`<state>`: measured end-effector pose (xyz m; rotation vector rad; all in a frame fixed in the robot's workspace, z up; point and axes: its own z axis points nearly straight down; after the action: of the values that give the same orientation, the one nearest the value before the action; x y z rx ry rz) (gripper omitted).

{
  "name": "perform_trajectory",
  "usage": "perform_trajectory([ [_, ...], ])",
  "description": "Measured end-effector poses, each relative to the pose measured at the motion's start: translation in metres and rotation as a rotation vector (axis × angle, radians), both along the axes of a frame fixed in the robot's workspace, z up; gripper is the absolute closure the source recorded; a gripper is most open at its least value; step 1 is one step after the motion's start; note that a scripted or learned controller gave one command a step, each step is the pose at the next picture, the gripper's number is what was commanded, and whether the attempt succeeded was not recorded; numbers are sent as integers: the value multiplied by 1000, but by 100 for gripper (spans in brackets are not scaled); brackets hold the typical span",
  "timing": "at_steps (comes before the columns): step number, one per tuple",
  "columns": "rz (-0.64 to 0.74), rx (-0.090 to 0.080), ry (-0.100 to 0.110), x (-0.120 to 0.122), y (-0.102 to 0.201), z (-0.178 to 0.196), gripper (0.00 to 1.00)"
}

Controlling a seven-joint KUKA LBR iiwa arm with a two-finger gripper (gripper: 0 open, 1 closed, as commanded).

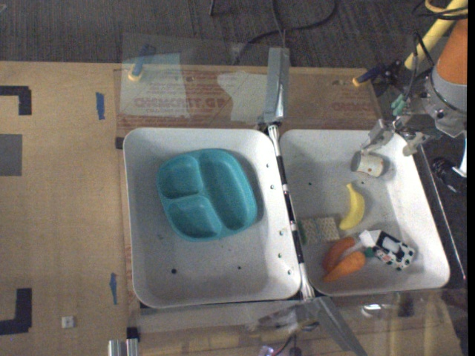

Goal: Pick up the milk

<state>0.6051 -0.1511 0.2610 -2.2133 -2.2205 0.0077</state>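
Two shallow white bins (141, 273) lie side by side. Near right: black-and-white milk carton (392, 251), two orange carrots (343, 260), tan sponge (320, 229), yellow banana (354, 207). Left: teal divided plate (207, 193). Far right: gripper (390, 139), fingers spread, holding nothing, above a small white cup (369, 163).

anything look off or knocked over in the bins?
The milk carton lies on its side in the right bin, by the carrots. A small white cup is also tipped over near the gripper. No spills or damage visible.
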Motion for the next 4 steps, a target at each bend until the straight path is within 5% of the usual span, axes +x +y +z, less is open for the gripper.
perform_trajectory([
  [1,195,2,-2,-56,-45,-77,0],
  [2,261,-13,-36,-100,-69,-143,0],
  [3,345,-42,-66,-108,-55,-150,0],
  [4,332,-2,-11,-125,-68,-44,0],
])
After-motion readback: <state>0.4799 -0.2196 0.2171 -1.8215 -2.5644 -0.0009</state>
